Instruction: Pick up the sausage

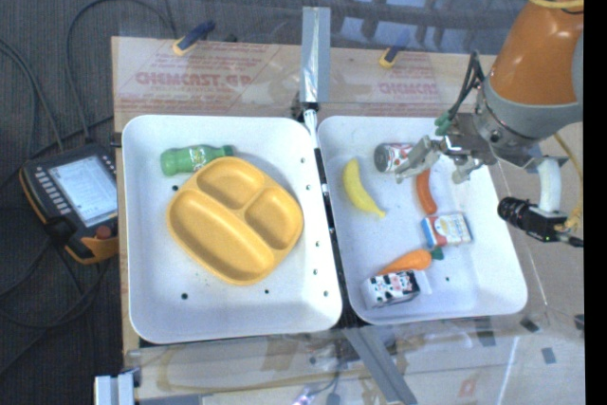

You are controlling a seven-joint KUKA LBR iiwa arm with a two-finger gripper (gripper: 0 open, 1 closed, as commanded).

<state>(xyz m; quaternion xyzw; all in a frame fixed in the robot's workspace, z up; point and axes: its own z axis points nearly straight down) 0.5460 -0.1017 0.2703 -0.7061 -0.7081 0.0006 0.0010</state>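
Sausage (426, 193): we log it in the right bin (493, 294), just right of the banana (360, 189), below the can (392, 156). Claw (438, 160): directly above the sausage, fingers apparently spread, gripping nothing we can discern.

Hovering over the right bin (512, 285): gripper (439, 161), fingers spread, directly above the orange-red sausage (426, 193). Left of the sausage, a banana (359, 189); below it, a small carton (448, 230) and carrot (410, 261).
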